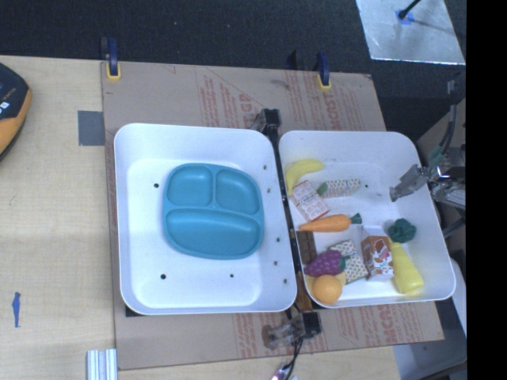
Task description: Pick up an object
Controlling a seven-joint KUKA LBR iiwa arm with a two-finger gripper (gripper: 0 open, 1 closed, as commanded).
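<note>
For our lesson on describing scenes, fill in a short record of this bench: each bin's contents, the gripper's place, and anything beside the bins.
left bin: blue three-compartment plastic plate
right bin: yellow banana, orange carrot, purple grapes, orange fruit, yellow squeeze bottle, small printed packets
gripper: over the right bin's right side, nothing seen held
beside bins: brown cardboard sheet, blue clamps

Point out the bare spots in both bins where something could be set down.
Left bin: a bare white margin all around the blue divided plate, widest along the near edge. Right bin: bare floor between the carrot, gripper and broccoli. Crowded: its near-left corner around the grapes and orange.
</note>
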